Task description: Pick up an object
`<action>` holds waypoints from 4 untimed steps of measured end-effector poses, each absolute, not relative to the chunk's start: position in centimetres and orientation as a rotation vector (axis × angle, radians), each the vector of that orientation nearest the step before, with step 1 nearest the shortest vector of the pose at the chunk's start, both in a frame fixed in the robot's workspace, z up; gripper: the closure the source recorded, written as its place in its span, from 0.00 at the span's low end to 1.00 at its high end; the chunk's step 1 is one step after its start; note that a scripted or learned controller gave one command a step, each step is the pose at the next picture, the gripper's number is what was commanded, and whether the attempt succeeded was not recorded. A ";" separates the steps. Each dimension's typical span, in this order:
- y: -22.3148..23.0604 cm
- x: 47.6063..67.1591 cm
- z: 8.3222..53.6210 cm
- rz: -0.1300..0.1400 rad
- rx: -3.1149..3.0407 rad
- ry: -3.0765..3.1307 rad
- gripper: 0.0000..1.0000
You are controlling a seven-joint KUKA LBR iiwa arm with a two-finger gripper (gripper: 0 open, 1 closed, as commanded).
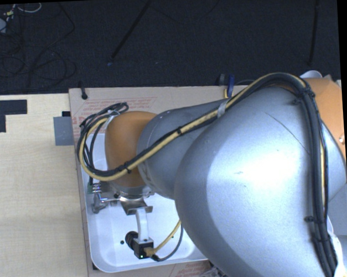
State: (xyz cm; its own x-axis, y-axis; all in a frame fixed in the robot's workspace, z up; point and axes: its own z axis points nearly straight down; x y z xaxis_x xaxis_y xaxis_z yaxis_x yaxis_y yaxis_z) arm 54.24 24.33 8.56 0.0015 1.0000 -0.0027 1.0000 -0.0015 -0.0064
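Camera view, single item list. Arm: grey, bulky, entering from the right and covering most of the bench; an orange band sits above the wrist, and yellow and black cables run along the upper side and loop off to the left of the band. Gripper: pointing down under the wrist over the left bin, with only some metal parts showing at its left side; whether it is released or clenched cannot be told, and nothing is seen in its grasp. Left bin: shallow, white, with its near-left corner and a stretch of floor exposed below the wrist. Object: cannot be singled out, since the arm hides most of the bin; the exposed floor carries one small dark speck, too small to identify. Cardboard sheet: brown with red print, lying under the bin. Bench top: pale wood, left of the sheet, bearing a grey block and black flat shapes. Background: dark floor with loose cables.
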 end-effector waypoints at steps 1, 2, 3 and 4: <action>18.7 59.0 8.7 0.005 -2.226 -2.218 0.00; 19.8 64.8 23.1 -0.022 -2.225 -2.231 0.00; 19.8 64.3 23.0 0.008 -2.213 -2.228 1.00; 19.8 64.3 24.0 0.012 -2.206 -2.234 1.00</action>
State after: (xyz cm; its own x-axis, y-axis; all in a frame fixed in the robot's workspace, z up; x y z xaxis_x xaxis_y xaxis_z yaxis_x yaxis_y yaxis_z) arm 64.32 19.82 23.97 -0.0128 0.9999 -0.0041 0.9999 0.0127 -0.0071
